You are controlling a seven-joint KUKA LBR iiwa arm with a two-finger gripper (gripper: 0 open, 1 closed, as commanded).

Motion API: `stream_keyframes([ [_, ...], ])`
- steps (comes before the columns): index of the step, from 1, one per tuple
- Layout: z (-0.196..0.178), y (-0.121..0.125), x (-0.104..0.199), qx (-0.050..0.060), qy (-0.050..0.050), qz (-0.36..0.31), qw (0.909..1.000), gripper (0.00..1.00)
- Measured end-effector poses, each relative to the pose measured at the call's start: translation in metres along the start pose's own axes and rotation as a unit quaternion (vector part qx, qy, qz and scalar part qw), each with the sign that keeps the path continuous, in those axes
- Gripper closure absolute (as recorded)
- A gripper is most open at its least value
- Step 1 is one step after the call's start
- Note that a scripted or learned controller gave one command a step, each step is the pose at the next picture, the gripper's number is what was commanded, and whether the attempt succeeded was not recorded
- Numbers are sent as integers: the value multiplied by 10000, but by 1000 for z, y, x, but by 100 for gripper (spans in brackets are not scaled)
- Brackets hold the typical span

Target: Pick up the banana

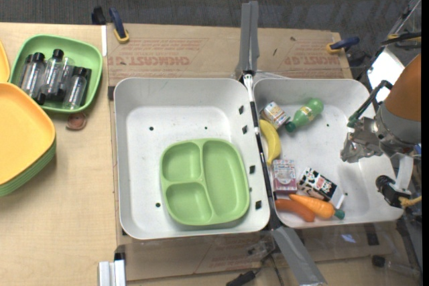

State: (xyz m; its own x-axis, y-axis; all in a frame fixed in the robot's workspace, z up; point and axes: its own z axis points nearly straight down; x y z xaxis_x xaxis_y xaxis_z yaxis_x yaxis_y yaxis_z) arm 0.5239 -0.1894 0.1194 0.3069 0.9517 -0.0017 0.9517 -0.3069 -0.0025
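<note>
The yellow banana [270,139] lies in the right bin [365,201], lengthwise against its left wall. A small labelled pack [276,114] sits just behind it, and a pink carton [284,175] lies just in front. My gripper [355,144] hangs over the right side of the same bin, well to the right of the banana, with bare white floor between them. Nothing shows in the gripper.
The right bin also holds a green bottle [305,112], a black-and-white pack [317,183] and a toy carrot [312,205]. A green divided plate [204,181] lies in the left bin [134,144]. On the bench's left are a green tray of bottles [57,74] and stacked yellow plates [23,144].
</note>
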Motion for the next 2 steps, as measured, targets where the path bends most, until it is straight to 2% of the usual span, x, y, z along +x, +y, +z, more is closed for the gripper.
stream_keyframes([
  [1,29,-49,-2,-4,8,-2672,9637,100],
  [2,28,-5,-36,-11,1,-1601,9871,100],
])
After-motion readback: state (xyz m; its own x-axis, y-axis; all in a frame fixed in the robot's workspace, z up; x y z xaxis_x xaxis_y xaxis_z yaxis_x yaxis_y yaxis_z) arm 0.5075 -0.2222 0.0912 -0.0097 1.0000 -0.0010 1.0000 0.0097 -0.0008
